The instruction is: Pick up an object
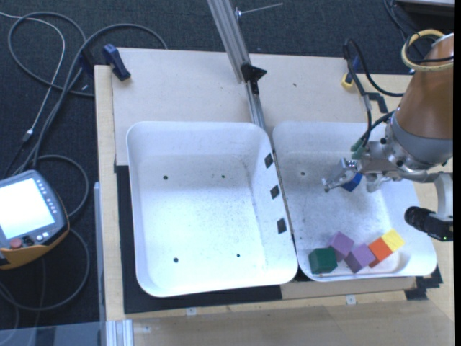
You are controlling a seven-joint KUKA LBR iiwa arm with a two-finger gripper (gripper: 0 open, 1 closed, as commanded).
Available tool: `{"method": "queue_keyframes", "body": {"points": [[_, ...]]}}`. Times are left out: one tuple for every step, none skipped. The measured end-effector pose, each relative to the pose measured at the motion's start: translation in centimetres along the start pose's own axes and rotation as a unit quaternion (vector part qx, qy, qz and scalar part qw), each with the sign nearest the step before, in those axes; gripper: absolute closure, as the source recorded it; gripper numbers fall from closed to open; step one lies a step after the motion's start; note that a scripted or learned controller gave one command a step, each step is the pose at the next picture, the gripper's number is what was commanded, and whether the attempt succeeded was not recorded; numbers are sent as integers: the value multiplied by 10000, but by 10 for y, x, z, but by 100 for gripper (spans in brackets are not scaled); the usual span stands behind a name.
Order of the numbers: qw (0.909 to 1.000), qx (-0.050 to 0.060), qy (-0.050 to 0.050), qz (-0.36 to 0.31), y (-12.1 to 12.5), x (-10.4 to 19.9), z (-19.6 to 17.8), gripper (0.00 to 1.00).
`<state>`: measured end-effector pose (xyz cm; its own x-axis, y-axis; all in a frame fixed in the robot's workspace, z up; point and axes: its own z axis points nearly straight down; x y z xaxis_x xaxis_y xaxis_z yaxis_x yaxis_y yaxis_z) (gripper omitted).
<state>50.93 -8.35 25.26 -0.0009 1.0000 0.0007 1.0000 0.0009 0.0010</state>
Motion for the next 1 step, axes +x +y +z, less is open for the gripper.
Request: {"method": "queue_keyframes", "body": {"points": [[10000, -3, -27, 36, 40, -85, 38, 0]]}}
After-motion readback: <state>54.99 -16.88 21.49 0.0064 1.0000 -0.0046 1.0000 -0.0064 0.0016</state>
